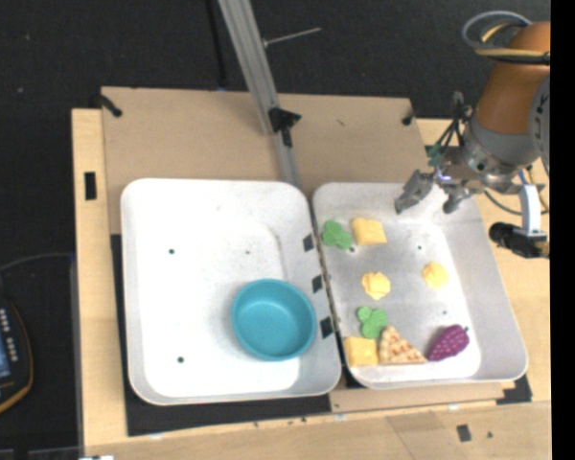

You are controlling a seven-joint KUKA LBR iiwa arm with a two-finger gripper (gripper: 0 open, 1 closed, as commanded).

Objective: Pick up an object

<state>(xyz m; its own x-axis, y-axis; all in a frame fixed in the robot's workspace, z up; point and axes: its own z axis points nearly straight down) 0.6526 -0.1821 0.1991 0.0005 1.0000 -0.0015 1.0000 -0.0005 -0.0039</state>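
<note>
Toys are lying scattered in the right bin: a yellow block beside a green piece near the upper left, a yellow shape in the middle, another yellow bit to its right, and a cluster along the near edge with a green piece, a yellow cube, a pizza slice and purple grapes. We are hovering our claw over the far edge of that bin, fingers spread wide and gripping nothing. The yellow block is sitting nearest to it. The left bin is carrying a blue bowl; both bins are resting on the worktop.

We are judging the risks from here. The near-edge cluster is packed tight, so a descent there could be nudging neighbours or closing on two pieces at once. The yellow block is touching or almost touching the green piece, so a finger could be landing on top instead of beside. Flat pieces could be slipping out.
</note>
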